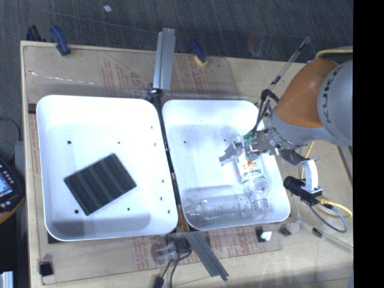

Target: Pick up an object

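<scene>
Here, on the worktop, the left bin holds a dark ribbed pad. The right bin holds 2 clear bottles and. The gripper hangs above the labelled one; whether it's spread or pinched, I cannot tell.

Gripper fingers' state too small to tell

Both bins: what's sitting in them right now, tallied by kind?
Clear plastic bottles: 2, one lying along the right bin's front wall, one with a white label under the hand
Black ribbed pads: 1, in the left bin
Total: 3
</scene>
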Controlling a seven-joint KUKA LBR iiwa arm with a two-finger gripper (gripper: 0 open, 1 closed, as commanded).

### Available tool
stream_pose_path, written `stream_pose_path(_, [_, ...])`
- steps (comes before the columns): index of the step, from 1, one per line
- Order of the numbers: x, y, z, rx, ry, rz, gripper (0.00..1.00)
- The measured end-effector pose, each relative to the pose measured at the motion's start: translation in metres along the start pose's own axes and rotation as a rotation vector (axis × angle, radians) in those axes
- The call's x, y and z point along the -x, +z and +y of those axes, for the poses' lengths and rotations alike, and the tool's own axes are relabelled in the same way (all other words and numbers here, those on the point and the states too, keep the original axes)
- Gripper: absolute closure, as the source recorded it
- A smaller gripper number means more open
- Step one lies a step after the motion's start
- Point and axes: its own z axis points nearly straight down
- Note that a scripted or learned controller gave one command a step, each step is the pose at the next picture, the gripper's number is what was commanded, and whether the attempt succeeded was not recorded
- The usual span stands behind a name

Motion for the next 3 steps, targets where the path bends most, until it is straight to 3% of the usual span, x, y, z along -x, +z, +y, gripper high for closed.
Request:
stream_pose_path(2, [0.0, 0.0, 0.0, 0.0, 0.0, 0.0, 0.0])
stream_pose_path(3, [-0.001, -0.046, -0.008, 0.004, -0.152, -0.001, 0.0])
